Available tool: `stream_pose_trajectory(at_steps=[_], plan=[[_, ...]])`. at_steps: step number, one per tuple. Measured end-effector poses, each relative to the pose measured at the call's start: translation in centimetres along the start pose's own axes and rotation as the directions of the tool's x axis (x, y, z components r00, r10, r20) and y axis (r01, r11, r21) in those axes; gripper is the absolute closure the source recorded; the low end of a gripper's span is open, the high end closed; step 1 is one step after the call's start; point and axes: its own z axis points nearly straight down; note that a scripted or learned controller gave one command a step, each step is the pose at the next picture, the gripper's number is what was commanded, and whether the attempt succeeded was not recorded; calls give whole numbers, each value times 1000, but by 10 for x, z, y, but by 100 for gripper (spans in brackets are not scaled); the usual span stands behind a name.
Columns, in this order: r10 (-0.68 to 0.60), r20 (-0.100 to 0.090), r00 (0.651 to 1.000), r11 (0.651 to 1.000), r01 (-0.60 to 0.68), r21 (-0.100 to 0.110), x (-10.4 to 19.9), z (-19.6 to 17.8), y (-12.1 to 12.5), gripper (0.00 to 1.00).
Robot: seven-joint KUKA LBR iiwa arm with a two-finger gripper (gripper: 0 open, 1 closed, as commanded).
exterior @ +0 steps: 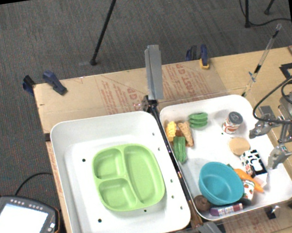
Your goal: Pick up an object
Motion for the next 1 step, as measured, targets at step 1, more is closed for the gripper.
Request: stream_pose_trajectory(at_steps=[1], plan=[[6, -16, 1000, 1000, -6, -6, 24, 136, -4, 0]])
